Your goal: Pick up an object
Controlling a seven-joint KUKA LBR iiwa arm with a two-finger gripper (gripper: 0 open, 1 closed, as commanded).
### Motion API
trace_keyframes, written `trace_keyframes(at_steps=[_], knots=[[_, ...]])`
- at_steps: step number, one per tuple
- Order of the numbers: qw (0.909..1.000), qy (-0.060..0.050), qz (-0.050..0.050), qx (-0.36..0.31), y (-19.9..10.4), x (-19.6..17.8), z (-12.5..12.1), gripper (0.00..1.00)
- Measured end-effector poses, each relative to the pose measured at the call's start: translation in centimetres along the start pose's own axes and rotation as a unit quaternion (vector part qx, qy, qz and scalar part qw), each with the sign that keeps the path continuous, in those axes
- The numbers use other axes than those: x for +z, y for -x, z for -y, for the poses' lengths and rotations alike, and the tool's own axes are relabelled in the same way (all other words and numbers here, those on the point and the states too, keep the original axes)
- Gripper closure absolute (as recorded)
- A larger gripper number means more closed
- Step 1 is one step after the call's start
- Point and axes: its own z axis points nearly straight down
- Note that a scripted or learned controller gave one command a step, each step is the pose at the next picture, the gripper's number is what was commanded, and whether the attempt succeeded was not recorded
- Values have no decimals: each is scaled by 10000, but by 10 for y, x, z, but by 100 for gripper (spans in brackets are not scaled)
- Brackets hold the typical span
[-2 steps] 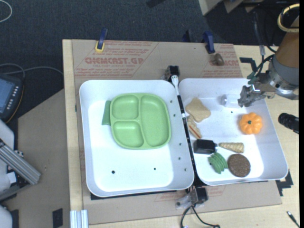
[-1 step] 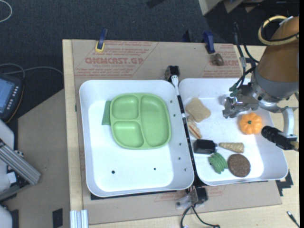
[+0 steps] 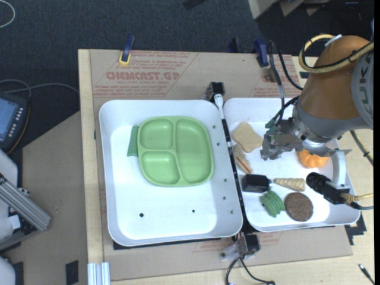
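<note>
1. Camera view, right bin [image 3: 256, 113]: the gripper [image 3: 274, 149] hangs over the middle of the bin with nothing visibly held. Whether it stands apart or together cannot be told from this angle.
2. Candidates for the pick, all in the right bin:
   - tan bread slice [image 3: 247, 137], toward the far corner by the edge shared with the left bin [image 3: 172, 209]
   - orange piece [image 3: 311, 160], by the outer edge, partly under the wrist
   - black block [image 3: 255, 183], against the shared edge
   - pale cone [image 3: 290, 184], mid-bin
   - green ridged piece [image 3: 272, 202] and brown round disc [image 3: 298, 206], along the near edge
   - thin tan stick [image 3: 241, 160], by the shared edge
3. Hazard, bare floor: the gripper sits between the bread slice and the orange piece, squarely over neither. A straight descent would likely close on nothing.
4. Hazard, flat items: the bread slice and the disc lie flat. A grasp from above may slide off or merely push them.
5. Hazard, crowding: cone, block, green ridged piece and disc lie close together. Reaching for one could nudge a neighbour or catch two.
6. Hazard, wall: block and stick lie hard by the shared edge, so a grasp there may strike the rim.
7. Hazard, hidden shape: the orange piece is half covered by the wrist, its form is unclear, and any hold on it is uncertain.
8. Left bin: a green divided plate [image 3: 176, 150] lies at its middle, well apart from the gripper. It looks wide and shallow, so probably a poor candidate.
</note>
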Motion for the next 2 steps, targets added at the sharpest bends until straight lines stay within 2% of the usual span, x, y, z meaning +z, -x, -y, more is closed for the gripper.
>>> trace_keyframes(at_steps=[1,2], knots=[[10000,4,-4,-9,-52,-7,31,100],[10000,5,8,25,-38,-3,30,100]])
